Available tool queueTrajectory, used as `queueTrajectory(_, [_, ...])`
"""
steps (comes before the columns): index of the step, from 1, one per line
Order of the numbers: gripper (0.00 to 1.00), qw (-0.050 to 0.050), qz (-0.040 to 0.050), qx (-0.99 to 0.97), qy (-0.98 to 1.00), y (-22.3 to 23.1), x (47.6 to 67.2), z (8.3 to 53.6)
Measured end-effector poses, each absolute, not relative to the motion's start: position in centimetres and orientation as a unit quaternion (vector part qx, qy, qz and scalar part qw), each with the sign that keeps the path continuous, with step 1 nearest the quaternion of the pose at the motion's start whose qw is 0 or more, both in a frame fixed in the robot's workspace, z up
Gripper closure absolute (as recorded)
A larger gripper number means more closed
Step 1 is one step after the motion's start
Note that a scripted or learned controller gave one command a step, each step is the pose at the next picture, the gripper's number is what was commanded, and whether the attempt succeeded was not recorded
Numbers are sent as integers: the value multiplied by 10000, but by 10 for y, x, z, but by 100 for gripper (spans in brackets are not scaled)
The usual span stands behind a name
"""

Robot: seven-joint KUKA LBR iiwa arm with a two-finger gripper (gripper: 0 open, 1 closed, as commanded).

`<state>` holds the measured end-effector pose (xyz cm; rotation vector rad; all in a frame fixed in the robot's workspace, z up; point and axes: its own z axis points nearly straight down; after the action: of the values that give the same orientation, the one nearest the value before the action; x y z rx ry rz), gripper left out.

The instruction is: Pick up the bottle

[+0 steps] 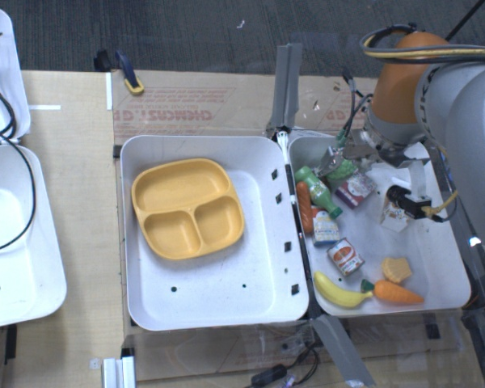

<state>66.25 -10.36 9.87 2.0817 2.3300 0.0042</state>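
Robot arm over the right of two white bins on a table.
One green bottle (318, 191) lies at the right bin's (457, 285) left side, beside one banana (339, 292) and one carrot (398, 293); one yellow tray (187, 208) fills the left bin (202, 305).

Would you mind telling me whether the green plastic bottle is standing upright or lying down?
Lying down: the green plastic bottle rests lengthwise on the right white bin's floor, beside an orange stick-shaped item.
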Motion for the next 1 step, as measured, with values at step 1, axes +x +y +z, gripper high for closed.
queueTrajectory(1, [0,1,-18,7513,6600,-63,632,235])
